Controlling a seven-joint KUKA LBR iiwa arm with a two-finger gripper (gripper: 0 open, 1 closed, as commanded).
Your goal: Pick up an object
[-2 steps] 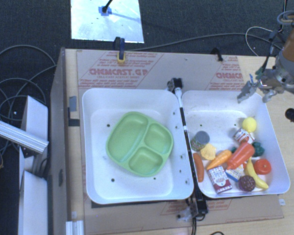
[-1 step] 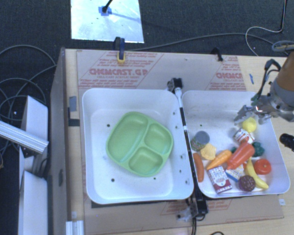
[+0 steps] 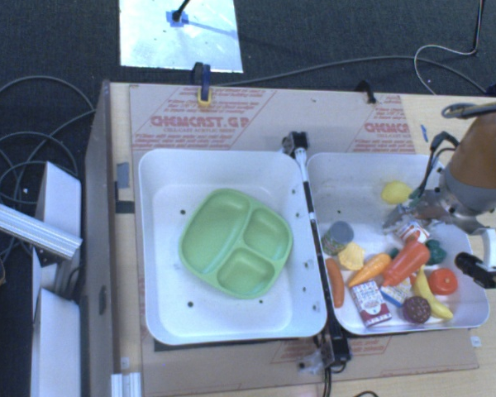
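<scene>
Toys: we see a heap of small play-food pieces in the right bin, mostly at its near right.
Pieces: a yellow lemon at the far side, an orange carrot, a banana, a red tomato.
Gripper: the gripper sits low over the heap, near the lemon.
Jaws: we cannot tell whether they are apart or together; that patch is blurred.
Left bin: the left bin holds a green divided plate.
Tabletop: the tabletop carries both bins.
</scene>
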